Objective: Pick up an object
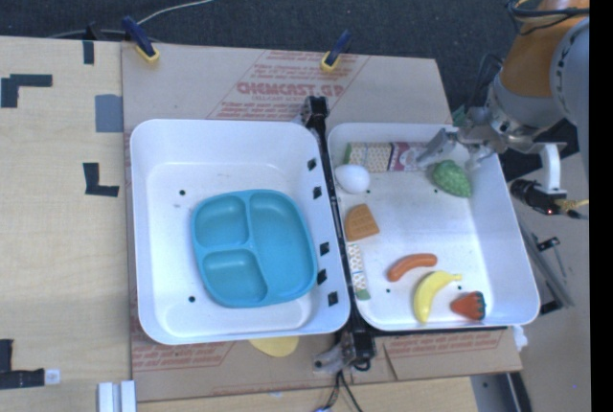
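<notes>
Camera view: the arm (546,56) reaches in from three o'clock and the gripper (458,149) hangs over the far corner of the right bin (512,238), at about one o'clock in that bin. Just beside its tip lies the green leafy piece (451,178), the likeliest target. Whether the jaws stand wide or narrow, I cannot tell; nothing is visibly between them.

To do this well: centre over the green piece, keep clear of the bin wall close behind, and come down straight so it isn't pushed aside.

Elsewhere in this bin: egg (351,177), bread slice (361,222), sausage (412,265), banana (432,293), strawberry (468,306). The left bin (153,209) holds a blue tray (253,245).
</notes>
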{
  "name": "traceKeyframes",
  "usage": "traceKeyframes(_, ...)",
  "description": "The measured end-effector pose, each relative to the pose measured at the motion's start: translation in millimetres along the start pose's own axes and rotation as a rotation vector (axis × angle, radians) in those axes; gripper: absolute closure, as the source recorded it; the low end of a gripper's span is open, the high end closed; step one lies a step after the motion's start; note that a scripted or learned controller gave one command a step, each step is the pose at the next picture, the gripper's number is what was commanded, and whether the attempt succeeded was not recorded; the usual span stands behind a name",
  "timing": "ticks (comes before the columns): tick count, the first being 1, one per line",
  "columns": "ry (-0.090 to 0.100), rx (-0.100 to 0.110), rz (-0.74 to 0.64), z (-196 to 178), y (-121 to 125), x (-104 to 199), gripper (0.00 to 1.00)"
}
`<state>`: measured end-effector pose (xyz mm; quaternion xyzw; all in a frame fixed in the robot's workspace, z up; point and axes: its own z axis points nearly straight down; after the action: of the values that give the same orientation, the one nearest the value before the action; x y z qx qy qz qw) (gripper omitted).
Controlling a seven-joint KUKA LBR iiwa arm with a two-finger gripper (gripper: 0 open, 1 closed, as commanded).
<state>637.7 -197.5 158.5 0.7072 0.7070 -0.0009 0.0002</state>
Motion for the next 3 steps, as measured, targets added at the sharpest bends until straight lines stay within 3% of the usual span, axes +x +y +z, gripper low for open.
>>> traceKeyframes(1, 0.001, 0.002, -0.001, 36.5, 30.0, -22.6, 0.0)
traceKeyframes(2, -0.001, -0.003, -0.001, 71.8, 16.6, -0.3, 0.0)
traceKeyframes(3, -0.002, -0.006, -0.001, 71.5, 0.1, 14.3, 0.0)
